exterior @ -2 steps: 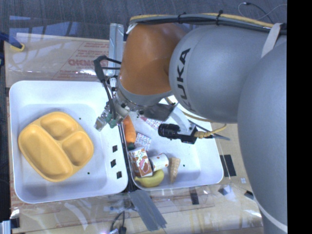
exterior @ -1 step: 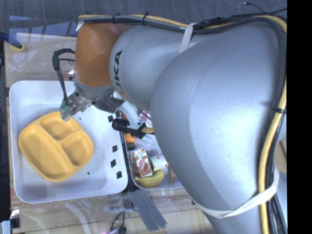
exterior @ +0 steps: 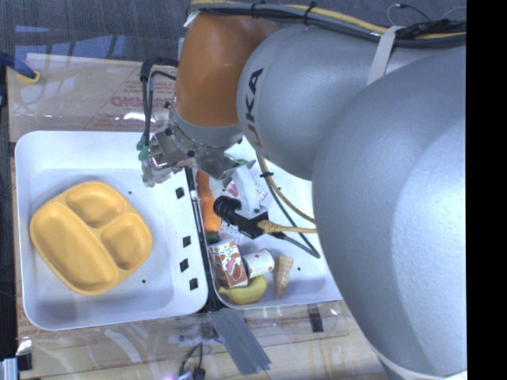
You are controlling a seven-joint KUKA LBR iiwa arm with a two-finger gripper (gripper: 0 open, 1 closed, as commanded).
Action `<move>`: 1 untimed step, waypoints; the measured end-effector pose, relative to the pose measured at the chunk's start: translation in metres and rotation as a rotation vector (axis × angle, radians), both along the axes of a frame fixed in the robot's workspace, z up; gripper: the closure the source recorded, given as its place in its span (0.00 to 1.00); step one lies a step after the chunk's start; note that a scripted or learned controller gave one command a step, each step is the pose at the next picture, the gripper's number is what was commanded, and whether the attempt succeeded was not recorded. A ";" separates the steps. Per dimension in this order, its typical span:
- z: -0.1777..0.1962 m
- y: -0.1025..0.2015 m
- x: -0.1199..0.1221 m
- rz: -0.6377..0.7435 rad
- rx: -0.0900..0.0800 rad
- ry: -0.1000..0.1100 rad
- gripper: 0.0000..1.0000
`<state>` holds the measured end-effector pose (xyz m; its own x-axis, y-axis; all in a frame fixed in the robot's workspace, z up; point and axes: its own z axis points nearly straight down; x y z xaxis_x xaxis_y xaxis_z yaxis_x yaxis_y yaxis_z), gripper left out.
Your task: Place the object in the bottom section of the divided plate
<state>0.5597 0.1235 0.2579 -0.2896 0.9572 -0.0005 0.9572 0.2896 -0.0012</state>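
Observation:
A yellow divided plate (exterior: 89,236) with three sections lies in the left white bin (exterior: 47,311). Nothing lies in its sections. My gripper (exterior: 156,165) hangs below the orange wrist band, over the back right part of the left bin, up and to the right of the plate. I see nothing held under it. In the right bin (exterior: 309,295), an orange carrot (exterior: 208,204) lies along the dividing wall, partly under the arm.
The right bin's front part holds a small printed carton (exterior: 227,264), a banana (exterior: 245,291), a white cup (exterior: 260,260), an ice cream cone (exterior: 283,274) and a white packet (exterior: 250,188). The big grey arm covers most of that bin.

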 end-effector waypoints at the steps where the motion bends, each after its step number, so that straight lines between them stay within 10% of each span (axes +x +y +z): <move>1: 0.029 0.060 0.090 -0.134 -0.001 0.001 1.00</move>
<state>0.6494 0.1832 0.2872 -0.1593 0.9872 -0.0016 0.9872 0.1593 -0.0025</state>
